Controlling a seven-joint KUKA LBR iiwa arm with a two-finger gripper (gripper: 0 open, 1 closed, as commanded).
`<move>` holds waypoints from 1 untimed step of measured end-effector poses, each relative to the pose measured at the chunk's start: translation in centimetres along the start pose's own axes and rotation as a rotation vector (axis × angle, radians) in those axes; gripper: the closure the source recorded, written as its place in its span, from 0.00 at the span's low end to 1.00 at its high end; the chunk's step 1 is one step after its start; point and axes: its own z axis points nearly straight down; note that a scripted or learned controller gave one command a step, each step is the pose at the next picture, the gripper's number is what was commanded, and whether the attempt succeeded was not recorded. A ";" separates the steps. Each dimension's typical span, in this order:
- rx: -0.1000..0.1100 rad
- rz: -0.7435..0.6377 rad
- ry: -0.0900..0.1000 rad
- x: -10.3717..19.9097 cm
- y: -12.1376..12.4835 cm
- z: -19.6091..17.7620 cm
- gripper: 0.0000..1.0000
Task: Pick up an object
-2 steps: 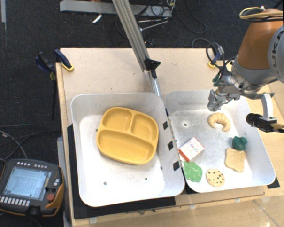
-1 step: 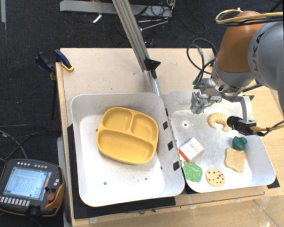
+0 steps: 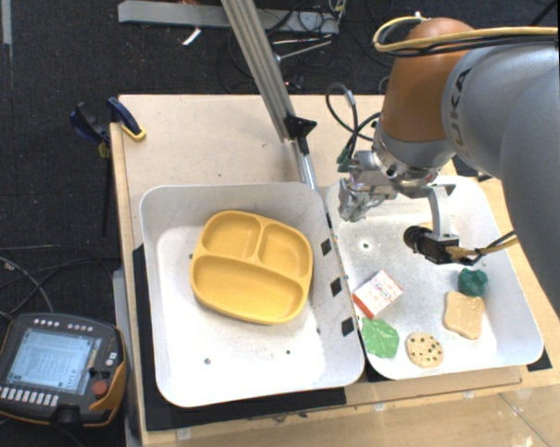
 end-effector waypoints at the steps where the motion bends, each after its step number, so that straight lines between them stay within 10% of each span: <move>1: 0.000 0.001 0.000 5.2 0.5 0.5 1.00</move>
